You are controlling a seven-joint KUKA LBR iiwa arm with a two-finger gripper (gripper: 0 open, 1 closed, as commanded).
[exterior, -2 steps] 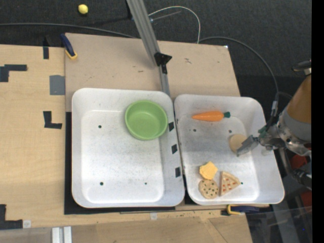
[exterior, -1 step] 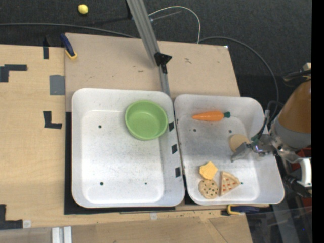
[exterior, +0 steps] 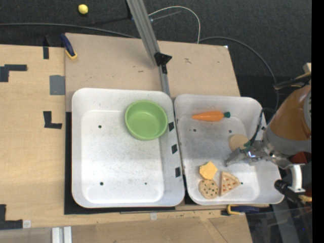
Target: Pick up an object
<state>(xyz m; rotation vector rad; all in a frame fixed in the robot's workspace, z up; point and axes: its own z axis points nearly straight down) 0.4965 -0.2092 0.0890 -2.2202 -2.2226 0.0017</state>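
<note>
From above, the gripper [exterior: 237,157] hangs low in the right bin [exterior: 217,103], just beside a tan disc [exterior: 237,142]; its fingers look slightly spread, though that's hard to judge. A carrot [exterior: 208,116] lies farther back, toy foods [exterior: 217,181] nearer. A green bowl [exterior: 146,119] sits in the left bin [exterior: 86,151].

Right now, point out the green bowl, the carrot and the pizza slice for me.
green bowl [exterior: 146,119], camera view, middle of its inside
carrot [exterior: 207,117], camera view, middle of the orange body
pizza slice [exterior: 229,183], camera view, centre of the topping
</note>
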